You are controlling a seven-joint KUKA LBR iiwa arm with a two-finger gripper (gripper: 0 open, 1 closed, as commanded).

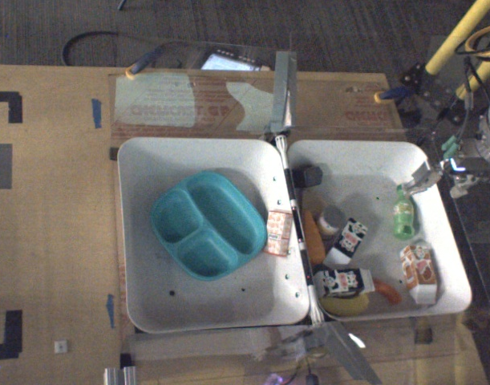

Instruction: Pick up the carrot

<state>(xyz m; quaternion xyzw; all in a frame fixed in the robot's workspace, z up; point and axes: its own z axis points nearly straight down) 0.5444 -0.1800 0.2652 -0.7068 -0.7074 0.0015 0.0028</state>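
In the camera view, 2 white bins are seen side by side on the counter (52, 215). The carrot (313, 237) is taken to be the long orange thing in the right bin (373, 152). It lies flat along the bin's left wall. A cow carton (348, 241) is touching it or just beside it. A second cow carton (346, 281) is found by its lower end. A grey cup (334, 216) and a black block (310, 175) are near its upper end.

The gripper (429, 176) is seen at the far right side of the right bin, near a green bottle (402, 215). It is well apart from the carrot. Nothing is seen held in it. Whether it is spread or pressed together cannot be told.

A lot could go wrong from here. The carrot is squeezed between the wall and the cartons, so the wall could be bumped. A carton could be grabbed in place of it. A small orange-red thing (388, 293) near the banana (346, 304) could be mistaken for the carrot.

Some parts are hard to make out. The gripper is blurry and partly cut off at the edge. The lower end of the carrot is hidden by the second cow carton.
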